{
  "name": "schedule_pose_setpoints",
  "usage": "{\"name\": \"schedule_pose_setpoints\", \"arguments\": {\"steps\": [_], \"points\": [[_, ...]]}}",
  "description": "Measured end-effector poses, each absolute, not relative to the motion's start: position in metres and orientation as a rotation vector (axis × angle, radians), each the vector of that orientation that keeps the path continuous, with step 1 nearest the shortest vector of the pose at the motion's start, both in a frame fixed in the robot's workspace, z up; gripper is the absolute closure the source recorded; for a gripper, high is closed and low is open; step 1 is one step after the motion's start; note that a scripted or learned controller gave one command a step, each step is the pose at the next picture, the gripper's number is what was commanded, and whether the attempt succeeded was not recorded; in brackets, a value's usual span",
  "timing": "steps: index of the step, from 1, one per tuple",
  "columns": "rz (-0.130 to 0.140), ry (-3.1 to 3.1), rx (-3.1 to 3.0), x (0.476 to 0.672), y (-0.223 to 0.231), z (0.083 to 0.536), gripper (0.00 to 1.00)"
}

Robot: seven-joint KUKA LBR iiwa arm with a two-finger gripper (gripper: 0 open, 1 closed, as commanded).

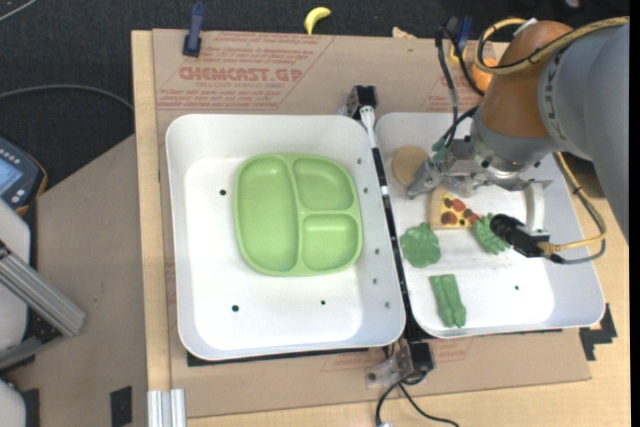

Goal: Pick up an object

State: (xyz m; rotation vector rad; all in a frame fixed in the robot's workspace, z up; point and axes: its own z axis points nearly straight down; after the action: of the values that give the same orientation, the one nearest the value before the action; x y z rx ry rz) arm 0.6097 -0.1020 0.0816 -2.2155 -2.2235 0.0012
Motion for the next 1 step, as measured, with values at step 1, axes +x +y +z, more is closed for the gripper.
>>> {"name": "schedule_pose_setpoints", "arguments": {"steps": [1], "points": [[-0.002,-2.222,-2.223,0.6101,-0.1041,0.0956,1.00]]}}
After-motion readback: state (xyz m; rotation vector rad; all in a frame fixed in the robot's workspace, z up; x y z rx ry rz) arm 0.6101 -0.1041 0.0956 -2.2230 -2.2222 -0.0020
